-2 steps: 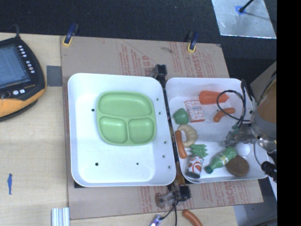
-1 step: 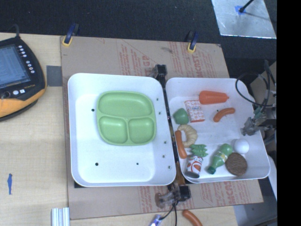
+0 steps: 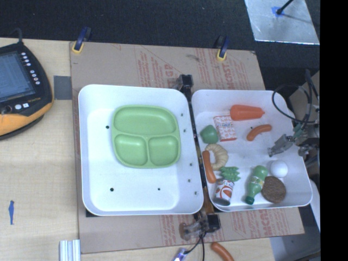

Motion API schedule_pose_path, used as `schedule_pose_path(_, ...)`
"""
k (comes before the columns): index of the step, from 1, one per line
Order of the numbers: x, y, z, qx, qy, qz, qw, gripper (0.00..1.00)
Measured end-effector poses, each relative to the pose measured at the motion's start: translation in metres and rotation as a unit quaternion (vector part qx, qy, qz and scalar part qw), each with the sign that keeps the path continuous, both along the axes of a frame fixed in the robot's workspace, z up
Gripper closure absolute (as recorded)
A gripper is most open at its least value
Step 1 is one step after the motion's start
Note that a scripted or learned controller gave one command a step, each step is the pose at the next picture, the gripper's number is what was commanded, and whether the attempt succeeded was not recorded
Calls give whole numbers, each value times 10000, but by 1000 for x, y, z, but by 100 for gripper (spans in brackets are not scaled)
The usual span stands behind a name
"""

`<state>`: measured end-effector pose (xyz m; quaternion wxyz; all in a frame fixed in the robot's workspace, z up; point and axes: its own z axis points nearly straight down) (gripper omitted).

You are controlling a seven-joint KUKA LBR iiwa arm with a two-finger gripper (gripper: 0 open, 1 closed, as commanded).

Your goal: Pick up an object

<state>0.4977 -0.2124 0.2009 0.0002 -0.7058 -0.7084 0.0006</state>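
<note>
Here we are at the right edge of the frame, where the tool (image 3: 283, 144) pokes in over the rim of the right-hand bin (image 3: 304, 200). It is small and dark against the white, and whether its prongs are spread or pressed together, I cannot tell. Nothing sits between them that I can make out, so by my reading no pick has been made yet.

Plenty of candidates in that right bin. Just below the tool, an egg (image 3: 279, 169), with a brown patty (image 3: 273, 189) under it and a green bottle (image 3: 256, 182) to its left. Up top, a carrot (image 3: 246, 112), and a small sausage (image 3: 259, 131) just below and right of it, lying to the upper left of the tool. Further left, a little red-and-white carton (image 3: 224, 128), a green pepper (image 3: 209, 134), a pale ring-shaped pastry (image 3: 218, 155), a hot dog (image 3: 209, 166) against the bin's left wall, and a can (image 3: 223, 192) near the lower edge.

The left bin (image 3: 98, 200) carries a green divided plate (image 3: 145, 136). On the tabletop (image 3: 32, 200), an orange control pendant (image 3: 22, 94) rests at the far left, and a stray sausage (image 3: 222, 250) lies at the bottom of the frame.

So: all still to do. The tool must settle on one item, close, and lift it clear. The egg and the small sausage look closest.
</note>
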Motion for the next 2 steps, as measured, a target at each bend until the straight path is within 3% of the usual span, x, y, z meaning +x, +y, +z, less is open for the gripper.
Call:
schedule_pose_path(1,-5,82,-91,3,11,19,10000,0)
schedule_pose_path(2,106,83,-109,6,3,-5,10000,0)
